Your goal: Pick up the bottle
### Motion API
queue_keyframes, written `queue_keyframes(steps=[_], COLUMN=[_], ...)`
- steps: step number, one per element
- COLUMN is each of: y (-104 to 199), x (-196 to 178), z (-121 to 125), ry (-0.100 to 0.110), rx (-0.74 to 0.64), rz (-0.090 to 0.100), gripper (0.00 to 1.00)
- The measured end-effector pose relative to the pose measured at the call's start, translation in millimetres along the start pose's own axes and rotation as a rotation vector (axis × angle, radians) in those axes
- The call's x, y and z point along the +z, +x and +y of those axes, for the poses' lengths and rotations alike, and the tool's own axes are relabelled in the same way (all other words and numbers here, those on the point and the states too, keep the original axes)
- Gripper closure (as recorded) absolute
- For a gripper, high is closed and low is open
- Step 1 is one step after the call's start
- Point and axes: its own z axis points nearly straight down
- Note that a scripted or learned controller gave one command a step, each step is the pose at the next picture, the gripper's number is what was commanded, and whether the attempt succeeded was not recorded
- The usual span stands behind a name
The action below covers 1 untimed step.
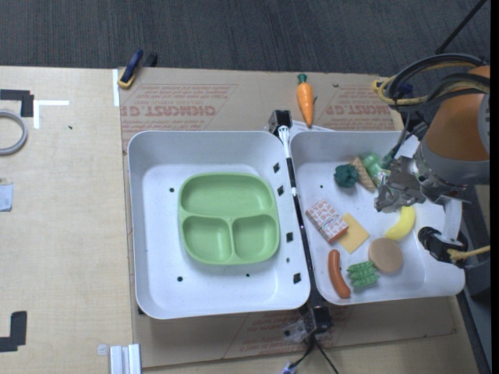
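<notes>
A: Where's the bottle (373, 164)?

B: Far side of the right bin (327, 179), green, lying partly under the end effector (394, 195), beside the broccoli (346, 176).

A: Is it gripped?

B: Cannot tell. It looks like light, stiff, slippery plastic; I'd take it across the body's middle.

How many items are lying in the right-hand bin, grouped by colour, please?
Green: 3 – broccoli, bottle, bumpy green vegetable
Yellow: 2 – banana, cheese slice
Red or pink: 2 – sausage, patterned box
Tan: 2 – round bun, small tan piece by the broccoli
Total: 9
</notes>
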Motion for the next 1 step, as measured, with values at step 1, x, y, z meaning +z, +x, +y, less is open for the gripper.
queue_keyframes(steps=[1], y=[-19.9], x=[-109.2], z=[-54.6], ry=[0.0], rx=[0.046], rz=[0.0], gripper=[1.0])
